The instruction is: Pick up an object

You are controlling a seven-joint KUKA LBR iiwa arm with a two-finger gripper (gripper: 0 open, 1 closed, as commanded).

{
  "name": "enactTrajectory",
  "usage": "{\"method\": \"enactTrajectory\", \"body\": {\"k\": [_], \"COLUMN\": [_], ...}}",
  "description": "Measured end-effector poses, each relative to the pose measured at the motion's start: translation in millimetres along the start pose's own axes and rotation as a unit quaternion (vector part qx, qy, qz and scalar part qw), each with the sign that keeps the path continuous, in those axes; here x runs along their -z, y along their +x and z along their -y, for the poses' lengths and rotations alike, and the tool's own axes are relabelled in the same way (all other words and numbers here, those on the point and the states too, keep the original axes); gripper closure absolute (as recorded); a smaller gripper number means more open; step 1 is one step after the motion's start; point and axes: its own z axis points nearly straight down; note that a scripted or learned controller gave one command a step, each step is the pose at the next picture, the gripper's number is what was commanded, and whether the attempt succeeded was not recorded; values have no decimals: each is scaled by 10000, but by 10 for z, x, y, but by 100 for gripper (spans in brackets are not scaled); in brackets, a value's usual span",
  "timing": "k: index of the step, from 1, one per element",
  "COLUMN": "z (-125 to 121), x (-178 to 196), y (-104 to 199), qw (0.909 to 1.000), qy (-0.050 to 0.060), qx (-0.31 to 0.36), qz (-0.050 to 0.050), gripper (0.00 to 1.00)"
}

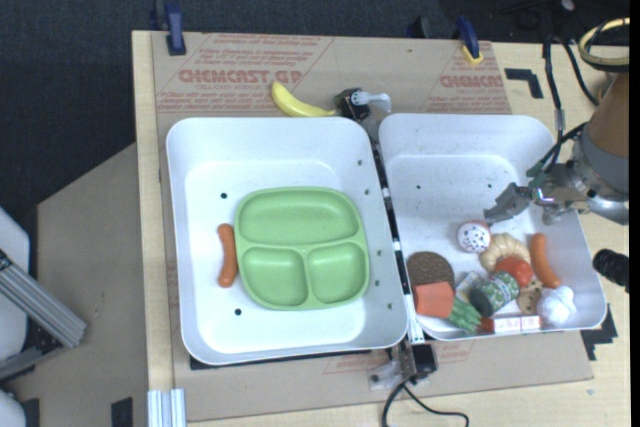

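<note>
Gripper (508, 206) over the right bin (440, 140), fingers spread and grasping nothing, just far of the toy pile (500, 280) heaped in that bin's near right corner; green tray (300, 247) in left bin

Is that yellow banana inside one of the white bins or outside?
Outside. The banana lies on the cardboard behind the left bin, just beyond its far rim.

From my remote seat, the only lettering I can read is red print on the brown cardboard sheet (240, 65) under the bins: "CHEMCAST GP" at upper left, repeated at upper right as "CHEMCAST" (partly cut off by the right bin (440, 140)). Smaller red lines beneath it are too fine to read.
</note>
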Motion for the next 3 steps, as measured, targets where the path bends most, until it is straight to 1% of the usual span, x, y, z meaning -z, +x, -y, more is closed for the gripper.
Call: {"method": "enactTrajectory", "body": {"k": [1,2,3], "z": [113,-1651,-1168], "x": [-1147,330,-771], "y": [-421,-534,145], "qw": [10000,9999,10000], "qy": [29,-140,51], "qx": [-5,39,21], "qz": [-48,52,-25], "gripper": [0,0,0]}}
